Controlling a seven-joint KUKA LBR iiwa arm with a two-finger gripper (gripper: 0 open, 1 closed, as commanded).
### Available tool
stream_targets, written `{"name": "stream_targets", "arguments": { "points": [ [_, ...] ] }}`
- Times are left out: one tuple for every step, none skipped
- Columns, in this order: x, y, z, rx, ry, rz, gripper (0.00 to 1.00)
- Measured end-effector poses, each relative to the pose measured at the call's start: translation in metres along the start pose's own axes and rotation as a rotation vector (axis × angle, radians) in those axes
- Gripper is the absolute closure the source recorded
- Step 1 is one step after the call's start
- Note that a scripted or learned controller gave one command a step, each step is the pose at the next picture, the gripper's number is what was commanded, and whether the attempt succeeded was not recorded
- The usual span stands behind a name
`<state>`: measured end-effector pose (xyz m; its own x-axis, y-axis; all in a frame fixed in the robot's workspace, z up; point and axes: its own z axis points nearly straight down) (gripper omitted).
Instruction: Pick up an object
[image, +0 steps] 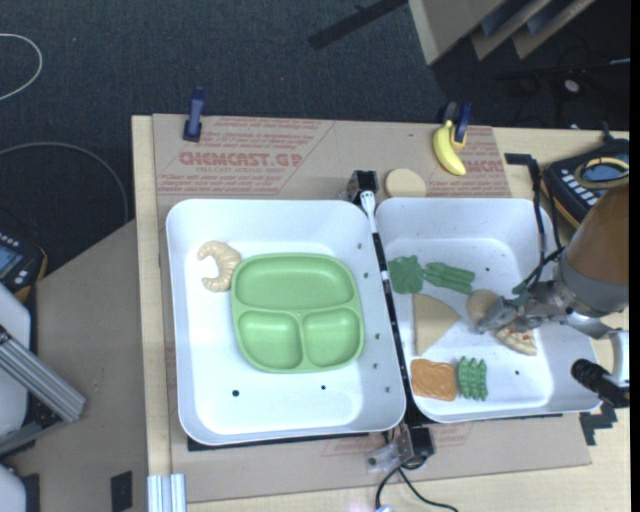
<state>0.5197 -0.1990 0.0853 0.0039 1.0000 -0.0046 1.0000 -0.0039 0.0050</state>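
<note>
Grey two-finger gripper (497, 317) low in right shallow white plastic bin (520, 222), among toys; finger state cannot tell. Just beside: flat tan pizza-slice toy (522, 341), pale beige wedge (432, 320). Knobbly green broccoli-like piece (428, 275), long axis left-right. Orange square waffle (433, 379), ridged green block (472, 378) near front. Left bin: smooth green three-compartment plate (297, 310), curled cream croissant (219, 264).

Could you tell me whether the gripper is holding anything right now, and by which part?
It cannot be told: the gripper sits low among the right bin's items.
</note>
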Motion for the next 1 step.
{"name": "stream_targets", "arguments": {
  "points": [
    [0.103,-0.0124,-0.0572,0.001,0.009,-0.014,0.0]
  ]
}}
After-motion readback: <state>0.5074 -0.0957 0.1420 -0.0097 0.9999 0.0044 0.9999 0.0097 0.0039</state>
